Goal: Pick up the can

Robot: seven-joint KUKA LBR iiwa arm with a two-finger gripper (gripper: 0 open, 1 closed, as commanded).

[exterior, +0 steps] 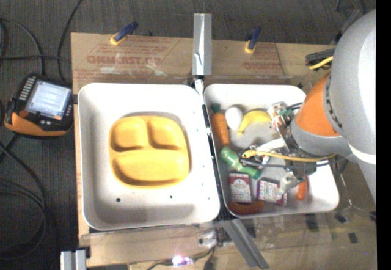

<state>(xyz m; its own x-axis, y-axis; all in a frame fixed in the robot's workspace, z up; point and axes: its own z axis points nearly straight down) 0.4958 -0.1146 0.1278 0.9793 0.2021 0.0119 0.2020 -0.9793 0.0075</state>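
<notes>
Cardboard-covered worktop [153, 58] carries both bins; my hand [292, 178], grip state I cannot tell, hangs over the right bin's [330, 198] clutter, the can [240, 187] seemingly unlifted.

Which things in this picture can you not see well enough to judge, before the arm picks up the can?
- Gripper: in the camera view the wrist and cables cover it, so its fingers cannot be judged.
- Cans: two red-labelled ones lie in the right bin; their labels are too small to read.
- Orange item: the gripper partly hides it.
- Arm: cut off by the right edge.
</notes>
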